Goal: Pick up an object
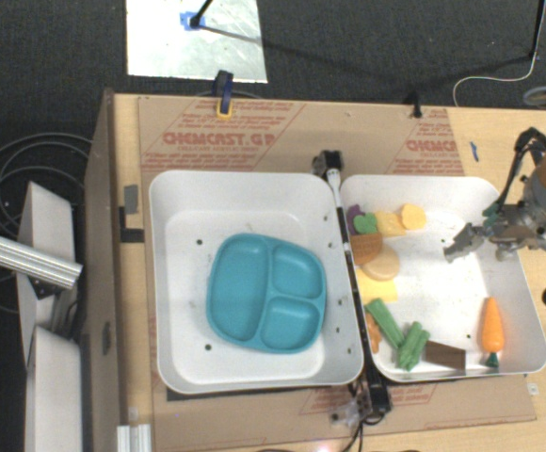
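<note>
Where the table's (254,125) pale cardboard cover with red lettering comes nearest the camera, two shallow white plastic bins sit side by side, their rounded rims touching along the middle. At the near edge of the right bin (513,281) lie a flat dark brown slab (444,354), a bumpy green pod-shaped piece (411,345), a smoother green strip (383,316) and a thin orange stick (374,331). Just to the right, a tapered orange carrot (491,323) with a small green tip lies near the bin's right wall. Farther back, along the left wall, sit a pale yellow square (384,290), a round beige disc (380,266), a brown wedge (366,247), and then a purple lump (356,218), a yellow chunk (387,223) and a round yellow slice (412,217). The left bin (174,290) holds a smooth teal plate (265,292) moulded into three compartments. The grey metal gripper (461,243) hangs over bare white floor in the right bin's middle, well apart from the food pieces; whether the jaws stand apart or together cannot be told, and nothing shows between them.
</note>
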You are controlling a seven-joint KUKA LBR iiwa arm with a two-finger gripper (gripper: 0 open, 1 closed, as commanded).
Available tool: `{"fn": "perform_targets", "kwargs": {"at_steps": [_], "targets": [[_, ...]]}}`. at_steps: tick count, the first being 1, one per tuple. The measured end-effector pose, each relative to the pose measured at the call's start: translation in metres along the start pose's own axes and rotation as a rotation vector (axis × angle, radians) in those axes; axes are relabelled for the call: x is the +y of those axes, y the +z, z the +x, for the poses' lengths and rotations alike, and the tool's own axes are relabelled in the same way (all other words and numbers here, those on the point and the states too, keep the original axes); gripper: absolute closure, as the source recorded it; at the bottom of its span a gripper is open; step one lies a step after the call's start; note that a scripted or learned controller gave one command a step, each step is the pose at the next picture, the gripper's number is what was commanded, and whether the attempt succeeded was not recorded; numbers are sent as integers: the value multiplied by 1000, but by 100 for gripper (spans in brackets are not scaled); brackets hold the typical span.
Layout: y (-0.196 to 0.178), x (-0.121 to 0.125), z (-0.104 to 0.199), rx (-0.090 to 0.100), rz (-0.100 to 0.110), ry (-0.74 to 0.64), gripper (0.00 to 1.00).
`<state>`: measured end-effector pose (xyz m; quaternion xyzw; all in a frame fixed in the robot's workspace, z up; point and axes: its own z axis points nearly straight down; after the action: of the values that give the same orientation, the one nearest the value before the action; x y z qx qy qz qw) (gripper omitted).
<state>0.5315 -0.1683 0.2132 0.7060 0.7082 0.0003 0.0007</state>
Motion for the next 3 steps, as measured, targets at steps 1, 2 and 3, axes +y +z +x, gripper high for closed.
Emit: {"fn": "perform_targets", "kwargs": {"at_steps": [1, 2, 3], "targets": [[126, -1, 34, 5, 10, -4, 0], [127, 88, -41, -6, -10, -1, 0], [130, 6, 36, 6, 8, -1, 0]]}}
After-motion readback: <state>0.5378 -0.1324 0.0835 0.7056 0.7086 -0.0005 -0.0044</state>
